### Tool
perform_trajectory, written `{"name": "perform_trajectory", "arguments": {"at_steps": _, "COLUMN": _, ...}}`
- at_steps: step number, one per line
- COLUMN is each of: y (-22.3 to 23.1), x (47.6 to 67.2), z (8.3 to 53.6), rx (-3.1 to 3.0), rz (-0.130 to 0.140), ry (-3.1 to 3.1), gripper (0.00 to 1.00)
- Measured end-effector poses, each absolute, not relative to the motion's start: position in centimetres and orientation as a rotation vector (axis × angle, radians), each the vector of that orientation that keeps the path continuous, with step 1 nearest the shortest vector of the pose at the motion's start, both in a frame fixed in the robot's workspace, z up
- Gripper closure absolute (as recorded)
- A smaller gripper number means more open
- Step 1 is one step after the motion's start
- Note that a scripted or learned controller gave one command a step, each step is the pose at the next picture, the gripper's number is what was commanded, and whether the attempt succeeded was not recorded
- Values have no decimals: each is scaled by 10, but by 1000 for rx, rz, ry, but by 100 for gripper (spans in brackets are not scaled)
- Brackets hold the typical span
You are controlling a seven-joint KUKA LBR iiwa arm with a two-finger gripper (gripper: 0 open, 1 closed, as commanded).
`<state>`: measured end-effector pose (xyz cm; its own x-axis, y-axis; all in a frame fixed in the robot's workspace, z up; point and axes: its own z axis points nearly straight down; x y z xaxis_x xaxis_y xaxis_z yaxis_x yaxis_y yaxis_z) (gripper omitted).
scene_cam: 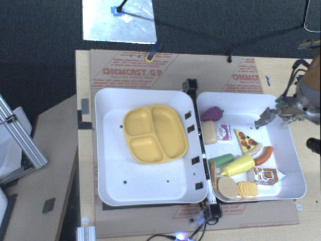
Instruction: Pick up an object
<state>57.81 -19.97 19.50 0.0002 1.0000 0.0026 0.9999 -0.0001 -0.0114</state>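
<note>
Camera view:
Tool (264,118): over right bin (297,170) at approx 2 o'clock of it, fingers spread, nothing betw them.
Left bin (108,149): holds yellow divided plate (154,133), approx centre.
Right bin items: purple grapes (212,114) at 11 o'clock; pizza slice (248,141) mid; yellow bottle (238,165), sausage (264,155), corn (247,189) toward 6 o'clock.
Tool vs items: apart from all, nearest is pizza slice.
Table (55,149): tan, carries both bins.

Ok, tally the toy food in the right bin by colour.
Purple: 1, grapes
Green: 1, cucumber
Yellow: 2, mustard bottle, corn
Red-orange: 1, sausage
Tan: 2, bread, round bun
Mixed: 1, pizza slice
Total: 8
</note>
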Motion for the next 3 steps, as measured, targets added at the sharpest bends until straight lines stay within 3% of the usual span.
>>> {"name": "perform_trajectory", "arguments": {"at_steps": 1, "y": -199, "x": 581, "z": 203, "rx": -2219, "rz": -1, "ry": -2226, "gripper": 0}}
{"name": "perform_trajectory", "arguments": {"at_steps": 3, "y": -197, "x": 584, "z": 121, "rx": -2220, "rz": 0, "ry": -2224, "gripper": 0}}
